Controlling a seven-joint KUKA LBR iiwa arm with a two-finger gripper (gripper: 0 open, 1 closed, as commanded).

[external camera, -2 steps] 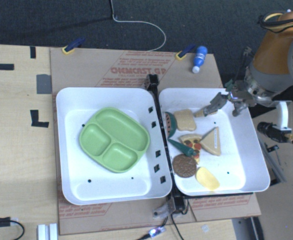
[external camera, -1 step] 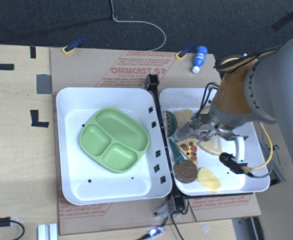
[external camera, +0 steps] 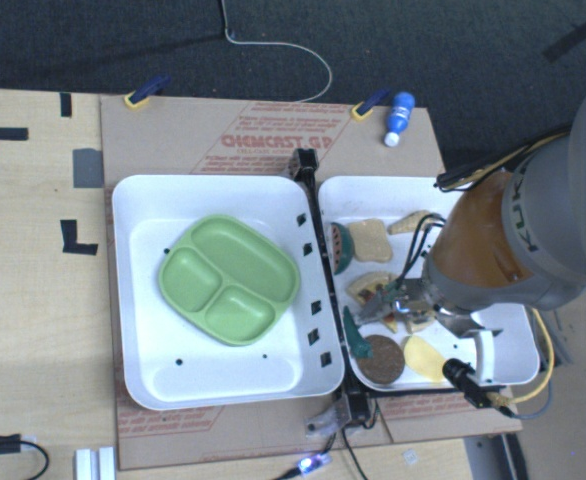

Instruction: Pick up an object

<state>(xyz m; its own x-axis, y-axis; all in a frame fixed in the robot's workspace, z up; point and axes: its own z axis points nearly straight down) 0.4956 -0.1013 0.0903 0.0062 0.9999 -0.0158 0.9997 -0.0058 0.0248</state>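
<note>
The right bin (external camera: pixel 428 193) holds several small toy foods: a tan bread-like piece (external camera: pixel 369 239), a round slice with a green rim (external camera: pixel 339 248), a brown round disc (external camera: pixel 381 358), a yellow piece (external camera: pixel 425 358), a green stalk-like piece (external camera: pixel 354 334) and a mixed-colour piece (external camera: pixel 368 290). My gripper (external camera: pixel 401 306) reaches down into the middle of this bin, just right of the mixed-colour piece and above the brown disc. The wrist and cables hide its fingertips. I see nothing held.
The left bin (external camera: pixel 138 268) holds a green divided plate (external camera: pixel 230 280). A blue and white bottle (external camera: pixel 399 118) lies on the cardboard behind the right bin. The grey and orange arm (external camera: pixel 508 238) covers the right bin's right half. Black clips line the divider between the bins.
</note>
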